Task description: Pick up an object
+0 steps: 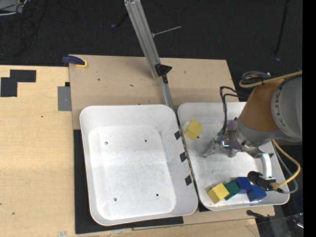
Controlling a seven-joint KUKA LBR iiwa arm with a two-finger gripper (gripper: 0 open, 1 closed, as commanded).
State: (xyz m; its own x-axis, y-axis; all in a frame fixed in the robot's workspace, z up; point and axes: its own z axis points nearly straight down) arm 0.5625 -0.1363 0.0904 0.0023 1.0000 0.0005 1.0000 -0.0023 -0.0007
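Camera view from above is showing my arm [276, 110] reaching in from the right, over the right bin [207, 111]. I am hanging my claw [217, 147] low near the middle of that bin, and how it is set I cannot tell. A yellow block [193, 130] is lying just to the claw's left, apart from it, near the bin's left wall. Toward the near edge (down by the corner) another yellow block [217, 192], a green block [232, 188] and blue blocks [249, 188] are sitting clustered together. The left bin [86, 115] is lying beside it.
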